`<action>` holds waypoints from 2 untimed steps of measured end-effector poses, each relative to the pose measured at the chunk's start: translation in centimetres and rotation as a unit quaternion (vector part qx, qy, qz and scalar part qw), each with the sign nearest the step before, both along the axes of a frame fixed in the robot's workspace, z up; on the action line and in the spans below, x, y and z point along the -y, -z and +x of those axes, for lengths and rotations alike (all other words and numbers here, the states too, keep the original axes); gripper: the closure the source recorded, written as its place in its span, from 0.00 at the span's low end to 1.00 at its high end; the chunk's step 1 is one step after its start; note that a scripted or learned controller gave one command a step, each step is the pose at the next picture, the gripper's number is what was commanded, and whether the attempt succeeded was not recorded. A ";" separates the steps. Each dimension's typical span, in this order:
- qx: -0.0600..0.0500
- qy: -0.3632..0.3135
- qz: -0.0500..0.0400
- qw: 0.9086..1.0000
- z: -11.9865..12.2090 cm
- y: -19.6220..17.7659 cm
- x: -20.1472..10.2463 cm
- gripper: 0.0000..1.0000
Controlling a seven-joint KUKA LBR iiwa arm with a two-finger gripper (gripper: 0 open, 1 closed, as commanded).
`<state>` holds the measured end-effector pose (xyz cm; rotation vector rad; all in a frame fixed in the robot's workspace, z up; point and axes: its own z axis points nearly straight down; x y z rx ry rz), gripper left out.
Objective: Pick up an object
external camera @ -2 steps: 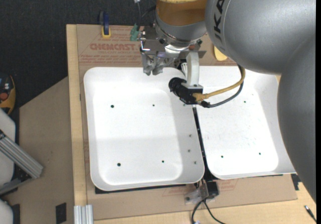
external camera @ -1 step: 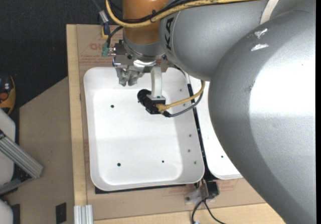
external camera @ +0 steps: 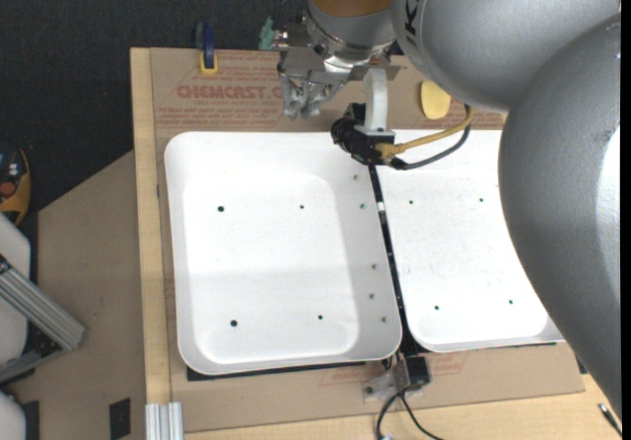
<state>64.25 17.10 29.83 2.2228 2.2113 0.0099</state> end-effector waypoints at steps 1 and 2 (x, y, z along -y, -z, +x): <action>-0.009 -0.005 0.000 1.000 -1.7 6.9 -5.7 1.00; 0.000 -0.001 0.000 1.000 -2.8 -0.8 -0.7 1.00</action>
